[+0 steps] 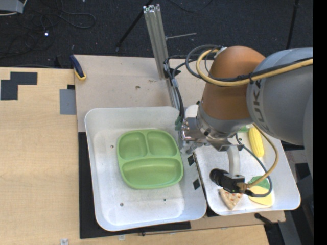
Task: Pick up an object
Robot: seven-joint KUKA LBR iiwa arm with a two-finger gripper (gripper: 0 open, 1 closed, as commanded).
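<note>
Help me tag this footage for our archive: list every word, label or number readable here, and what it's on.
"UK" - dark letters on the grey arm; the rest of the word is out of sight.
Nothing else is legible; the green plate bears no text.

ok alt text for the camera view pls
A grey and orange robot arm reaches from the right over the right white bin, which holds a pizza slice and a long yellow toy. The left bin holds a green divided plate.
</note>
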